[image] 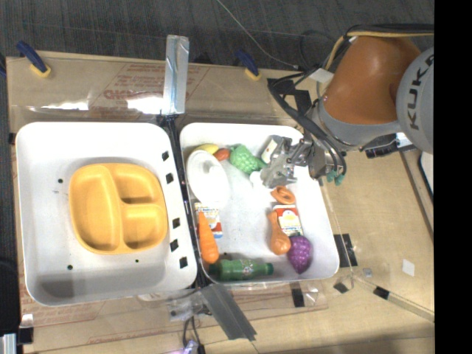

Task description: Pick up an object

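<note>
In the upper right of the right bin | gripper hangs low over the bin floor; whether it is wide or narrow I cannot tell, nothing seen held | nearest object: small orange piece, just below it in frame | its long axis runs roughly left-right | next move, I judge: short shift toward lower frame, then descend.

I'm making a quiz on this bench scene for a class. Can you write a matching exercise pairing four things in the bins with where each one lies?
Things:
1. yellow divided tray
2. green bottle
3. purple grapes
4. carrot

Places:
A. right bin's near right corner
B. left bin
C. along the right bin's near wall
D. along the right bin's left wall

Pairs: 1-B, 2-C, 3-A, 4-D
</note>
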